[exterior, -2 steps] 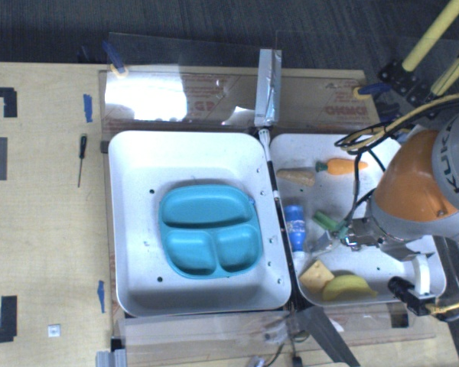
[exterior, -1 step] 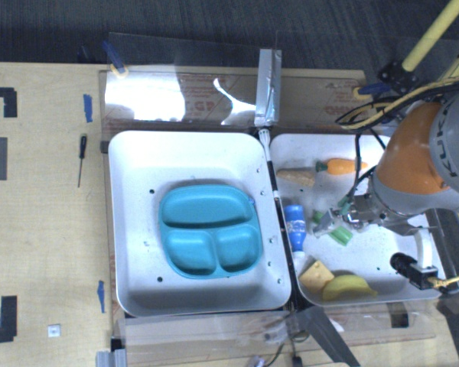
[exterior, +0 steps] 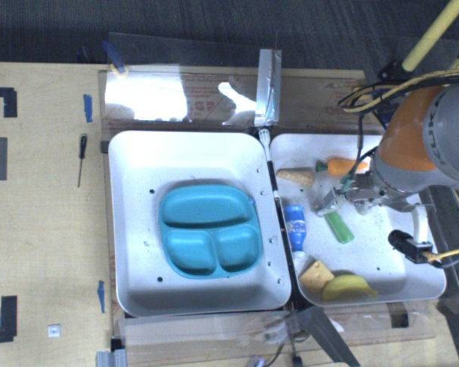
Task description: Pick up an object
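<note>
Green stick-shaped object lies just below jaws, slanted on floor of right bin; likely target, since arm is lowered over it. Jaws' state: cannot tell, metal parts blur together. Nothing seen clamped. Orange carrot-like piece just above jaws, tan bread-like piece beside them toward left bin. Blue bottle against divider, clear of approach. Yellow and tan items well below jaws. Blue tray in left bin, untouched.

Illumination is bright and even, from overhead. Strong glare washes out the clear panel behind the left bin. Shadows are soft. Focus is slightly soft throughout.
</note>
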Controlling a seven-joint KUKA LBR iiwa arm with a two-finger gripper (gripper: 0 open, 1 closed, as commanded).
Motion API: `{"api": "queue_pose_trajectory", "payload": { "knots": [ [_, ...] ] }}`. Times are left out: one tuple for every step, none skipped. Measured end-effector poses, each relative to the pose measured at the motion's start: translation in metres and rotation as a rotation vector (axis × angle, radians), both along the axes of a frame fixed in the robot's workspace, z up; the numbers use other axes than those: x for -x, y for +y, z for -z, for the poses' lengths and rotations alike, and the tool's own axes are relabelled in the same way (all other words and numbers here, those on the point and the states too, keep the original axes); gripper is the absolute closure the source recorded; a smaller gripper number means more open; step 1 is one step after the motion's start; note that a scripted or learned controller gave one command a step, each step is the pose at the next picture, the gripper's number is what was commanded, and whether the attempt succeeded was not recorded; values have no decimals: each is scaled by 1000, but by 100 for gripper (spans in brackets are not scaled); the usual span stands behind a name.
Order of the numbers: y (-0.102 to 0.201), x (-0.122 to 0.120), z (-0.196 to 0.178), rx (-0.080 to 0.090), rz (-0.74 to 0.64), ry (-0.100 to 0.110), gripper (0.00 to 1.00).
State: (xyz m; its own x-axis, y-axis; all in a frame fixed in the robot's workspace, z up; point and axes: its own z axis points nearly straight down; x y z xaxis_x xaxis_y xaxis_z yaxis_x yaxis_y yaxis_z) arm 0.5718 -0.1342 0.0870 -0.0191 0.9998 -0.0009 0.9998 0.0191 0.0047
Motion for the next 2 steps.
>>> {"api": "queue_pose_trajectory", "payload": {
  "knots": [
    [0, -2, -12, 3, -3, -6, 100],
    [80, -6, -132, -4, 15, -9, 100]
  ]
}}
